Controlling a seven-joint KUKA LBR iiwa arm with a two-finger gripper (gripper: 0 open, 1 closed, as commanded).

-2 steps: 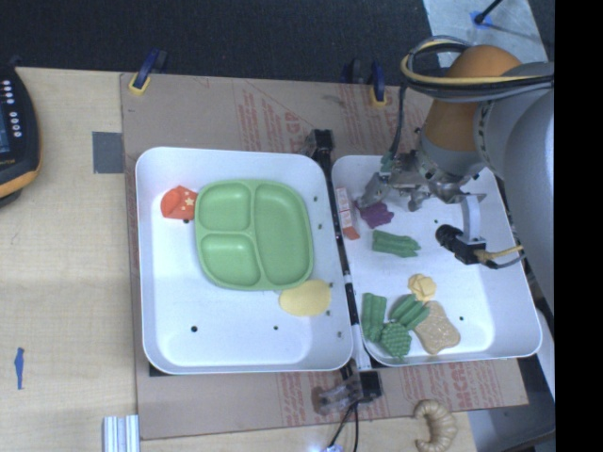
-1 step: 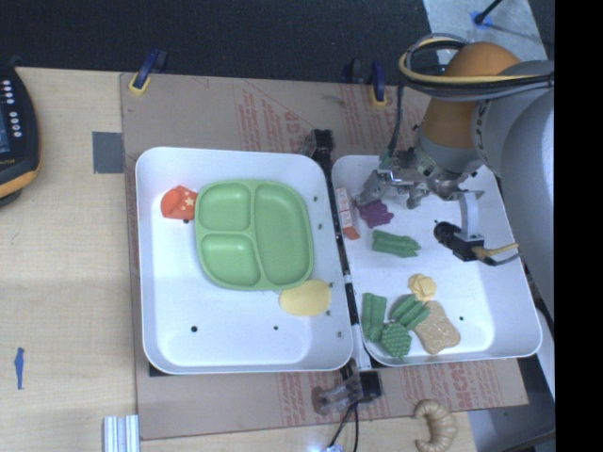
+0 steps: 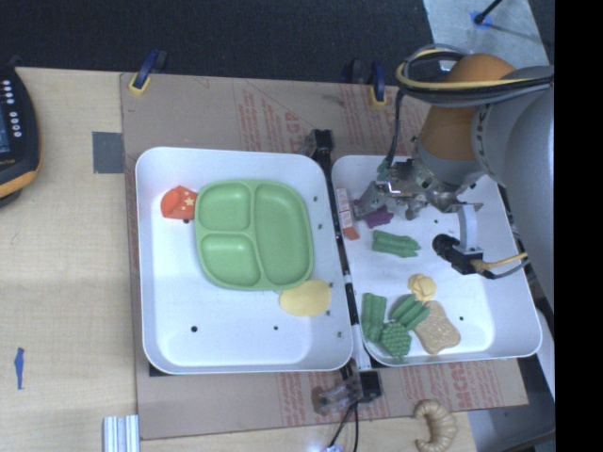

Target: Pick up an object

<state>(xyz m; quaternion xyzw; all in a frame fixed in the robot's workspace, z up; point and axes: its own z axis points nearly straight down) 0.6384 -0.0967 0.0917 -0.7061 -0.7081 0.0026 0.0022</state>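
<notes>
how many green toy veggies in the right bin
4: a pea pod mid-bin, and three clustered at the front-left corner. The arm may hide more.

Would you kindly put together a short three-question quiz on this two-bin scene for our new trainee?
1. True or false: the green divided plate lies in the right bin.
2. Which item lies against the plate's lower right edge? A) red piece B) pale yellow piece C) purple piece
3. Fill in: the gripper hangs over the ____ bin, near its upper left corner.

Key: 1 false, it lies in the left bin; 2 B; 3 right.
</notes>
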